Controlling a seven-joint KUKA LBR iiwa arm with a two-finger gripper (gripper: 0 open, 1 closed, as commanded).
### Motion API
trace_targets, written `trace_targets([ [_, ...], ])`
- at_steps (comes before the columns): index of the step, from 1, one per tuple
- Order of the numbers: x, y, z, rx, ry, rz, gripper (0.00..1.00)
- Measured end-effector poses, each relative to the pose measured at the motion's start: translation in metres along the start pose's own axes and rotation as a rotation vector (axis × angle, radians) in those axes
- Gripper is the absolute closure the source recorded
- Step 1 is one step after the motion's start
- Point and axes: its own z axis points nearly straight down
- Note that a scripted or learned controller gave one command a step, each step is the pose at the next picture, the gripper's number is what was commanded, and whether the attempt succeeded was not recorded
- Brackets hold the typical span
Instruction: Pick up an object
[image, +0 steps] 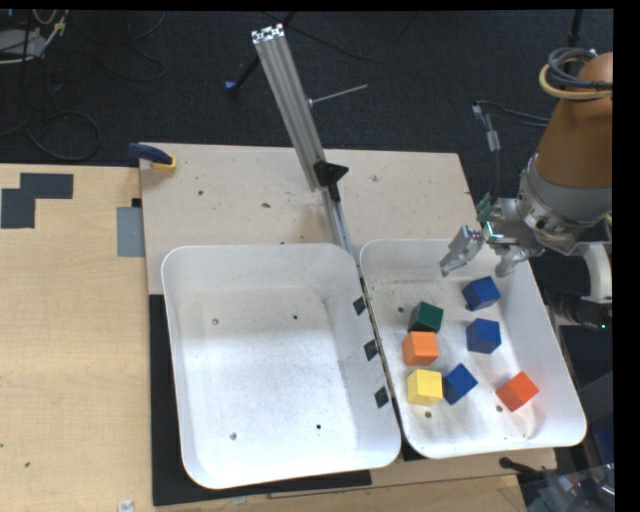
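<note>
The right bin (548, 340) holds several cubes: three blue ones (481, 293) (483, 335) (459, 383), a dark green one (426, 317), an orange one (421, 348), a yellow one (424, 386) and a red-orange one (517, 390). My gripper (486, 257) hangs over the far end of that bin, just above and behind the farthest blue cube. It is open, its fingers (458, 252) spread wide with nothing between them.
The left bin (260, 360) sits beside the right one, with black clips (371, 349) along their shared edge. A slanted aluminium post (295, 110) rises behind the bins. A blue and yellow clamp (152, 155) lies at the bench's far left corner.
</note>
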Motion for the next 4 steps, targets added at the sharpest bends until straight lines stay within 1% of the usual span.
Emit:
trace_targets([
  [1, -0.001, 0.000, -0.002, -0.004, -0.001, 0.002, 0.00],
  [2, 0.004, 0.002, 0.062, 0.002, 0.000, 0.001, 0.00],
  [3, 0.009, -0.001, 0.127, 0.003, 0.000, 0.002, 0.00],
  [4, 0.004, -0.002, 0.190, 0.003, 0.000, 0.003, 0.00],
])
